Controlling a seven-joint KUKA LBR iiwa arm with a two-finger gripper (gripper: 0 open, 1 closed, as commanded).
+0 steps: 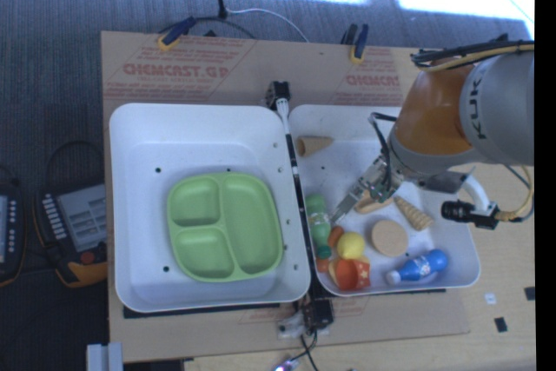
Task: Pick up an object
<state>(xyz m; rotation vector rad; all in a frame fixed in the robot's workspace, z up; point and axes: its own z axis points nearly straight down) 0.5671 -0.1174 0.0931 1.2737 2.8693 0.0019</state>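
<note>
- The arm point(486, 113) enters from the right edge of the camera view, its thick grey body lying across the upper right of the scene.
- An orange band point(434, 122) wraps the arm just above the wrist, facing the camera as a broad rounded surface.
- Below the band the wrist narrows to a grey collar and angles down and to the left.
- Black and yellow cables run along the arm's top and loop out at its right side.
- The gripper point(346, 206) points down-left from the wrist, its slim fingers point(356, 196) stretched out at a slant.
- The fingertips lie close together, with no visible gap and nothing seen between them.
</note>
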